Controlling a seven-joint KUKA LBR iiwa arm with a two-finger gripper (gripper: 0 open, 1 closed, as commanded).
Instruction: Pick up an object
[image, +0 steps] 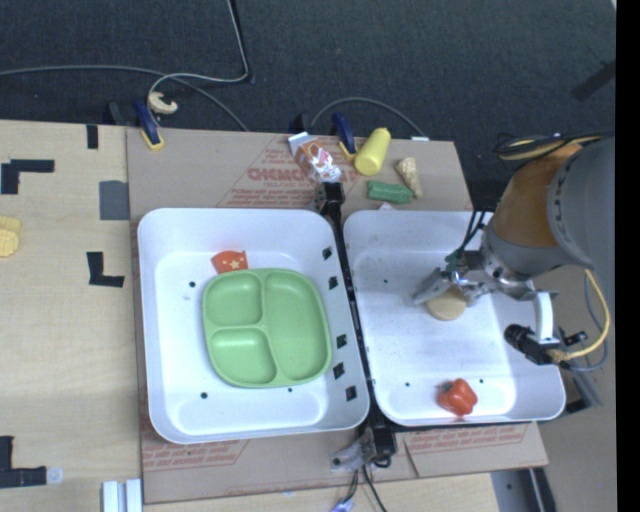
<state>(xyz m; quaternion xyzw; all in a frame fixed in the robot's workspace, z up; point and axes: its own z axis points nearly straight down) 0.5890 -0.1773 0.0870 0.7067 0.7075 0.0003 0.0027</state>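
Reaching in from the right of the frame, our gripper (447, 287) sits low in the right bin (400, 240), right at a pale tan, rounded object (447, 307); we cannot tell from this slanted view whether that object is actually in its grasp. The grey arm (560, 215) with its orange band fills the upper right.

We see two shallow white bins side by side on a cardboard sheet (240, 180) printed in red; the word looks like "CHEMCO", though it is partly covered and we cannot be sure. The sheet lies on a light wooden bench (60, 300) marked with black tape pieces. Dark carpet (400, 50) runs across the top of the frame, crossed by thin cables.

In the right bin we count two things: the tan object at centre and a red one (458, 396) near the lower edge. The left bin (165, 240) also holds two: one green divided plate (266, 327) with three compartments, and one small orange-red item (229, 262) touching the plate's upper left rim.

Above the bins, on the cardboard, we count four loose items: a yellow bottle-shaped piece (373, 150), a green bar (390, 192), a small tan piece (408, 176), and a patterned packet (316, 158) whose print is too small to read.
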